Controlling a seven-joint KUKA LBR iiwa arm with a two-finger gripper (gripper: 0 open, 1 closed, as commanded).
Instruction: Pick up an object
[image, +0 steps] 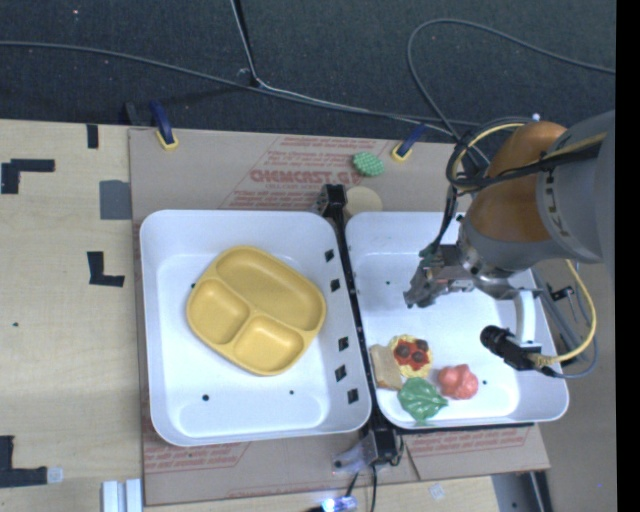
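In the right bin (380, 240) lie a pizza-slice toy (402, 358), a red fruit-shaped toy (459, 381) and a green leafy toy (421, 400), all bunched near the bin's front edge. My gripper (425, 287) hangs over the middle of the right bin, a little behind and above the pizza slice. Nothing shows between its fingers. The grey arm with its orange band (520, 190) comes in from the right.
A yellow divided plate (256, 309) lies in the left bin (170, 250). A small green object (368, 163) rests on the board behind the bins. Cables run across the dark floor at the back, and a black clip sits on the divider.
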